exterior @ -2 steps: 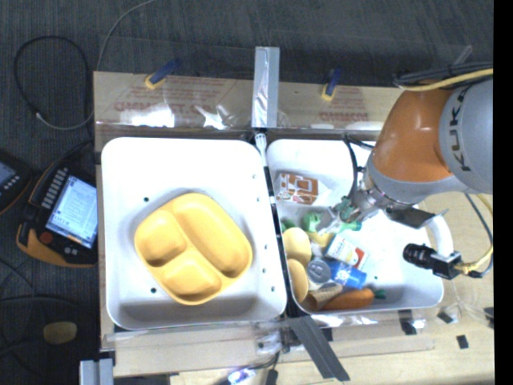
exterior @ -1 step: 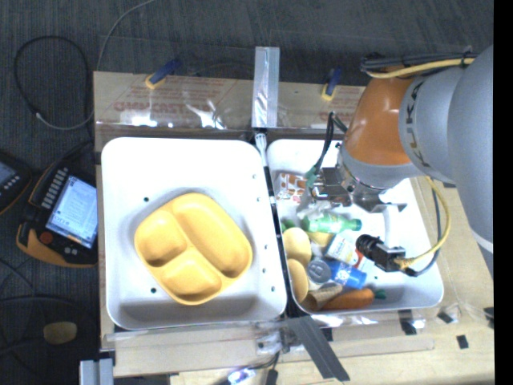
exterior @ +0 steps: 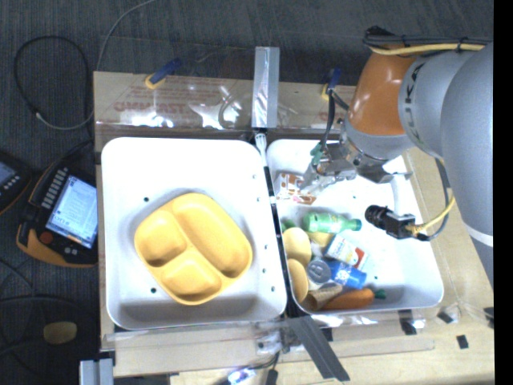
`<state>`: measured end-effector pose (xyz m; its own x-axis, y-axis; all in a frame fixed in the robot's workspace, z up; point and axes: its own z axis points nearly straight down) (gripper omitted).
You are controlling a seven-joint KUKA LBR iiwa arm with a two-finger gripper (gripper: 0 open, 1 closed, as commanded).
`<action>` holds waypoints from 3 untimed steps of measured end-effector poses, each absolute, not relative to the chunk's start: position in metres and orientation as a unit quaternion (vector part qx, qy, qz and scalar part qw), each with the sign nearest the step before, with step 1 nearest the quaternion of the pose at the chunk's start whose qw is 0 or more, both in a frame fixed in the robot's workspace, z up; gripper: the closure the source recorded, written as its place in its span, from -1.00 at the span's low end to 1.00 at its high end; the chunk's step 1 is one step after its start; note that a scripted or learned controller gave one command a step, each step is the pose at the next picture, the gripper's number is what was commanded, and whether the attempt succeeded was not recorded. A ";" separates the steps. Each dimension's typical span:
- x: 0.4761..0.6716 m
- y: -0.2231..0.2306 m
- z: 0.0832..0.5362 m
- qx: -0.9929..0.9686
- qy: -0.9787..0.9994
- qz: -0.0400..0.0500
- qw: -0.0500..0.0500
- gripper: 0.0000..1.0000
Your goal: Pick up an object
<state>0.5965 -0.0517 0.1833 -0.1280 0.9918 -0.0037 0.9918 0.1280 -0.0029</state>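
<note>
Clutter filled the right bin (exterior: 425, 283), heaped toward its front-left corner: a green bottle (exterior: 330, 223) lying with its long axis across the bin, yellow fruit-shaped pieces (exterior: 296, 245), a small can (exterior: 317, 271) and a carrot (exterior: 349, 299). The tool (exterior: 321, 169) hung over the bin's rear-left part, beside a small printed packet (exterior: 288, 186); whether it was clenched or released could not be told. The heap lay frontward of it.

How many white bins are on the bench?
2. The left bin holds a yellow tray. The right bin sits beside it, filled with small things, and the gripper is over its far end.
</note>
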 end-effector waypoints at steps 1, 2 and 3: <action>0.535 -0.107 0.091 0.699 0.715 0.003 0.005 1.00; 0.515 -0.074 0.183 0.646 0.763 0.000 -0.001 1.00; 0.568 -0.071 0.208 0.627 0.779 -0.001 0.000 1.00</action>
